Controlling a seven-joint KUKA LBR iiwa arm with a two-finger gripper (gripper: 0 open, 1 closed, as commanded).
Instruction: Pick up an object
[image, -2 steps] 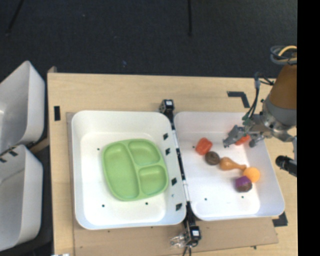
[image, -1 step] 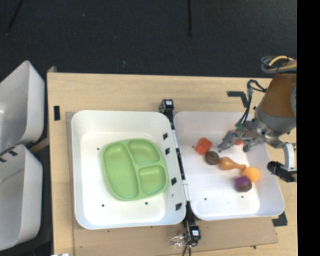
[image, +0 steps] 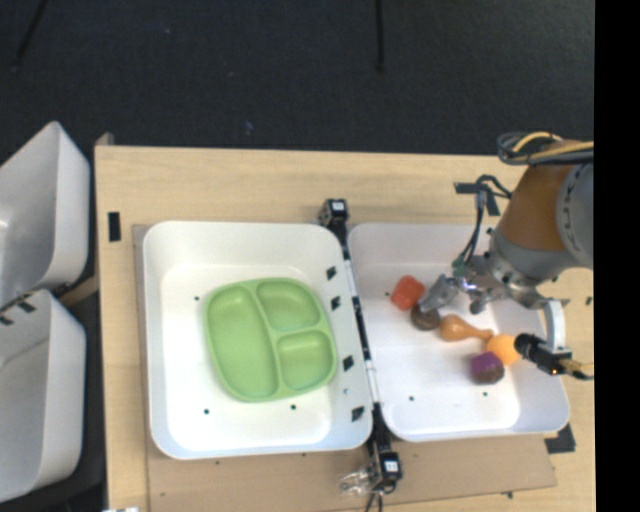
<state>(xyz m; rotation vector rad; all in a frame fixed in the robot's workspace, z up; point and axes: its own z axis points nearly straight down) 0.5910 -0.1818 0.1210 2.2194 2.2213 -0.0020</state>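
Hand (image: 437, 300) sits low in right bin (image: 440, 415), over a brown object (image: 426, 319) beside orange block (image: 406, 292); finger state cannot be told. Green tray (image: 268, 338) lies in left bin (image: 170, 420).

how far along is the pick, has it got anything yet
Done: the arm has reached into the right bin. In hand: the pincer sits low over the brown piece, beside the orange block. Left: nothing looks lifted; a grip and raise remain.
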